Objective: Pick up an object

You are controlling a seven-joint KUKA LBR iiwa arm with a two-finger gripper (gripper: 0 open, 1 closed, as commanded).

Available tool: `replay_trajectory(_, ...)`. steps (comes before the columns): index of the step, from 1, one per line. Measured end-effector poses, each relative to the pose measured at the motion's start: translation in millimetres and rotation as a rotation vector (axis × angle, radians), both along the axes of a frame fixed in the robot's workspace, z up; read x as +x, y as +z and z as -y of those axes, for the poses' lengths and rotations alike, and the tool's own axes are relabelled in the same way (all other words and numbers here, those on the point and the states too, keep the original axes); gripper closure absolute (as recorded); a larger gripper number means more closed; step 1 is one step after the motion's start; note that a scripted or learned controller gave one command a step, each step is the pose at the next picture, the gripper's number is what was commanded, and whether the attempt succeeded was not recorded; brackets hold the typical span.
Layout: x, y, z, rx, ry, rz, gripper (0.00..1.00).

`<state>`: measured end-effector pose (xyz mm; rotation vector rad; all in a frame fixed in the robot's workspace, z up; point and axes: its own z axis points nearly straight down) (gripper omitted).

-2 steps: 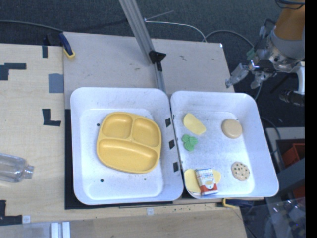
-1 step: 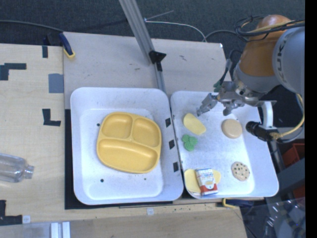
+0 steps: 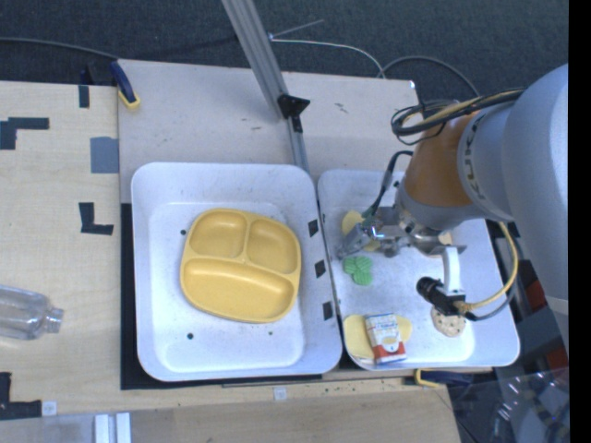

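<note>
**End effector low in the right bin, nothing lifted yet**

End effector [image 3: 355,239] of mine sits low near the left wall of the right bin [image 3: 494,340], just above a small green object [image 3: 358,269] and beside a yellow piece [image 3: 351,221] that peeks out at its upper edge. Whether it is wide or narrow I cannot tell; the metal parts blur together from this height. Nothing is visibly held, so I judge the pick as not yet done: closing on a thing and lifting it clear are both left.

Other candidates lie in the same bin: a small carton [image 3: 385,336] with a red and yellow face near the front wall, and a tan, cookie-like piece [image 3: 447,322] to its right. My cable loops close over that piece. The left bin [image 3: 157,340] carries 1 yellow divided plate [image 3: 241,265]. A clear bottle [image 3: 26,311] lies on the worktop [image 3: 55,247], well apart.
</note>
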<state>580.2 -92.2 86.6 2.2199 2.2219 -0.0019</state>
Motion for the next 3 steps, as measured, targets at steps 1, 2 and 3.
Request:
replay_trajectory(1,-34.8,3.0,1.2,0.000,0.000,0.001,0.00)
replay_trajectory(2,-9.9,2.4,84.6,-0.002,-0.005,0.002,0.00)
replay_trajectory(3,-10.0,12.0,79.2,0.002,0.001,0.000,1.00)
